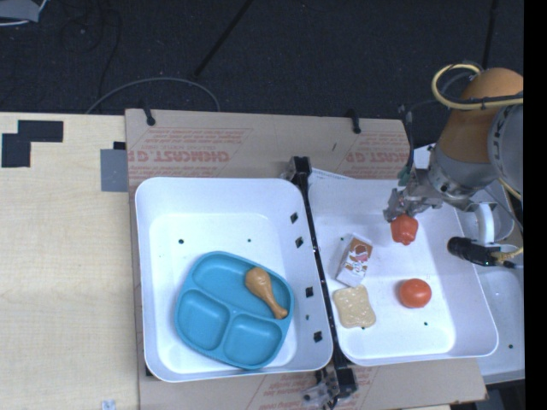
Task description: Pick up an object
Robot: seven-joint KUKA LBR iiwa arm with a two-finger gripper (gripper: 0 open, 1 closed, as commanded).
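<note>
My gripper (405,214) hangs over the back of the right bin (479,336), at the end of the grey arm with the orange band. A small red toy fruit (404,230) sits between its fingertips, just above the bin floor, and the fingers are shut on it. A round red tomato (414,293) lies on the bin floor in front of the gripper. A small white and red carton (355,260) and a slice of toast (354,307) lie to the front left of the gripper.
The left bin (162,203) holds a blue divided plate (214,323) with a brown drumstick (267,290) on it. A black divider (309,254) separates the two bins. Bare floor lies at the right bin's back left and front right.
</note>
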